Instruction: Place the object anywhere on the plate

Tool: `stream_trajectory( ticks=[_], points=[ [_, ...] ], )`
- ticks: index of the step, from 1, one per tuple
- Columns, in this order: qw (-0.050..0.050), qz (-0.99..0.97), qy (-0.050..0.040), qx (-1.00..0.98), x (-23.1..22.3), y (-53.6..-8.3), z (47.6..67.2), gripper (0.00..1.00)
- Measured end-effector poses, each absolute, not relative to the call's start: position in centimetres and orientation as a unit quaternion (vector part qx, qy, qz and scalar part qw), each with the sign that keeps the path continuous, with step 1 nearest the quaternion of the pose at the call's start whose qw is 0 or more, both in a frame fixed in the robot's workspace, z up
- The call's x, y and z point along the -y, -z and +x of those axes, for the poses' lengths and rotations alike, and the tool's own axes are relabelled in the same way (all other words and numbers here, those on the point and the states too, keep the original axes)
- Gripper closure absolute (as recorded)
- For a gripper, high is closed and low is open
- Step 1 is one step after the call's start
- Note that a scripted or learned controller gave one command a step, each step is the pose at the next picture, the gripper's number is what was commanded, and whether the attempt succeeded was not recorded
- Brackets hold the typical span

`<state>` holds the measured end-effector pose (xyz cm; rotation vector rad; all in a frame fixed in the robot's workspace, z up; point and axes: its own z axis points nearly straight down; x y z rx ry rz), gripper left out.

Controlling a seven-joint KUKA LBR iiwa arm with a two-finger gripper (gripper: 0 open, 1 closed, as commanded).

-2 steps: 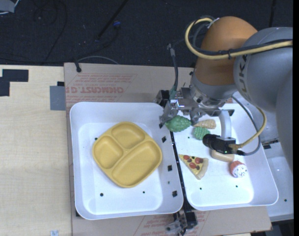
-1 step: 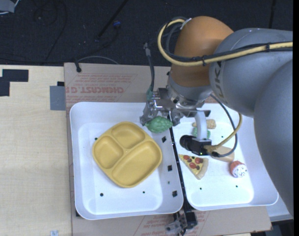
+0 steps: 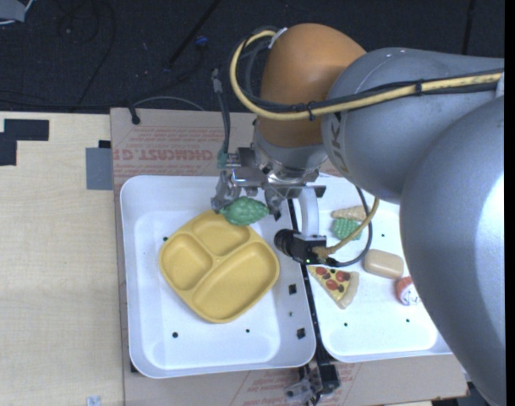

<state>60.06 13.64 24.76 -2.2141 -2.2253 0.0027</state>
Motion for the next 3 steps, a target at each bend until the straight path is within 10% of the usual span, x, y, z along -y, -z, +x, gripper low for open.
stream_trajectory(
  ticks=[2, 3],
  points=[
    [0.001, -0.707, -0.0014, 0.707, -17.2, -22.0, 61.0, 1.00],
    [0.001, -0.707, -0.0017, 0.708, -17.2, -22.0, 61.0, 0.00]
  ],
)
